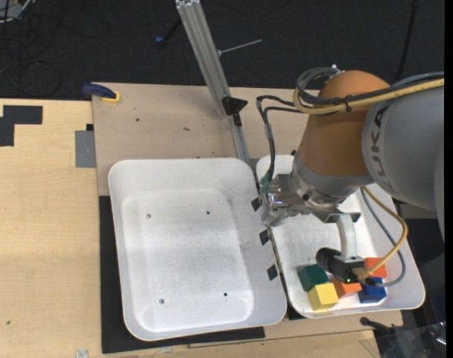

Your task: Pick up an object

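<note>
Green block point(311, 277): lower right of the frame, lying on the floor of the right bin point(407, 298) and touching the yellow block.
Yellow block point(323, 295): just below the green one, close to the bin's near rim.
Orange block point(351, 289): between the yellow and blue blocks, partly hidden.
Blue block point(372, 293): furthest right of the cluster, against the orange one.
Gripper point(286, 202): centre right of the frame, under the orange band, over the right bin's upper left part. Whether it is released or clenched cannot be told.
Arm point(405, 148): grey, entering from the right. The letters "UK" can be read on its housing, with the rest of the word cut off.
Left bin point(137, 179): white, mid-frame, its floor scuffed grey with a few dark specks.
Aluminium rail point(204, 51): slants from top centre down towards the gap between the bins.
</note>
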You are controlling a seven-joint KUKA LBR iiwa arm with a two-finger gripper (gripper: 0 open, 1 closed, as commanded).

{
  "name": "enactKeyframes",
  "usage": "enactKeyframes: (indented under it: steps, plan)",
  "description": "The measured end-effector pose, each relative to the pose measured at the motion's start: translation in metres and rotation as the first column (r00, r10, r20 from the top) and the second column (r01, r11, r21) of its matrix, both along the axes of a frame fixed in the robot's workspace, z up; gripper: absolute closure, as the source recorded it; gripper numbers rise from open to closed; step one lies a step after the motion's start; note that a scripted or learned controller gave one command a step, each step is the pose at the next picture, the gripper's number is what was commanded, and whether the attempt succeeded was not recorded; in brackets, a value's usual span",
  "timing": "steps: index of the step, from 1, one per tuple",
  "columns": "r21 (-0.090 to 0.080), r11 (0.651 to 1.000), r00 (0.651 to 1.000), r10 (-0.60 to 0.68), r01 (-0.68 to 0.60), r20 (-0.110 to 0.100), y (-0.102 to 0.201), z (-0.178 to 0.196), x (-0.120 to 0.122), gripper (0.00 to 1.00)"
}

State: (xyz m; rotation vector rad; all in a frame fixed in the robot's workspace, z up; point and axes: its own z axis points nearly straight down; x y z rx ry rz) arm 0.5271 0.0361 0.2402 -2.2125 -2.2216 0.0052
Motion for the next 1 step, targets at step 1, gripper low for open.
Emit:
enactKeyframes:
  steps: [1]
  plan:
    - [-0.002, 1.000, 1.000, -0.001, 0.001, 0.004, 0.0504, 0.0041, 0.0093, 1.00]
